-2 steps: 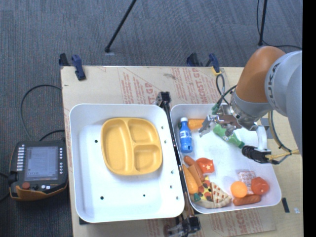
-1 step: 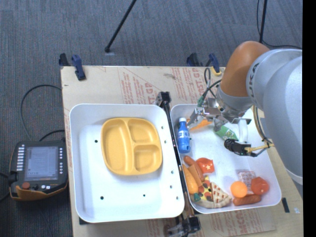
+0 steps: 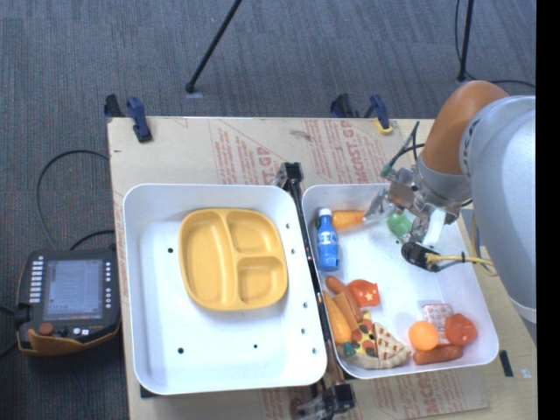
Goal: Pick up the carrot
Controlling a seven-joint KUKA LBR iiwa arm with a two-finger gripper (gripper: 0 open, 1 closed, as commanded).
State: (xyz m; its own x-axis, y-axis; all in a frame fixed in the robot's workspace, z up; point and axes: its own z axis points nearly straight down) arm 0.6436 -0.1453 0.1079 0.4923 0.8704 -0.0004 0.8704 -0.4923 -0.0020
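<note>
Hovering over the right bin (image 3: 490, 322), gripper (image 3: 398, 206) just beside the carrot (image 3: 348, 220), fingers maybe spread, honestly can't tell, blue bottle (image 3: 326, 241) nearby

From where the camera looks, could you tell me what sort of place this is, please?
Probably a robotics lab: a plywood bench clamped at its edge, a teach pendant on grey carpet, and tripod legs behind two white bins with toy food.
</note>
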